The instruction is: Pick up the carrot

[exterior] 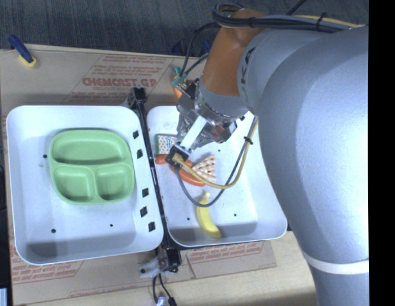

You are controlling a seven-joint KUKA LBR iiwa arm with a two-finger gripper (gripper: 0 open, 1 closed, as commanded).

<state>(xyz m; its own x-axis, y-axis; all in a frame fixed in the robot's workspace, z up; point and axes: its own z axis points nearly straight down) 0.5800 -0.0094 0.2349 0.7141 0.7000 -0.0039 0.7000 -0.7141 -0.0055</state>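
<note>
The carrot (192,178) is orange and lies slantwise on the floor of the right bin (248,203), near its left wall. Part of it is hidden under the robot's wrist gear, and its other end shows at the left. The gripper (187,125) hangs over the upper left part of that bin, just above and behind the carrot. The wrist and its cables cover the gripper's tips.
A yellow banana (207,220) lies toward the right bin's front. A pale checked piece (207,166) rests beside the carrot, and a small green-and-white packet (163,144) sits by the divider. The left bin (25,171) holds a green compartment tray (92,164).
</note>
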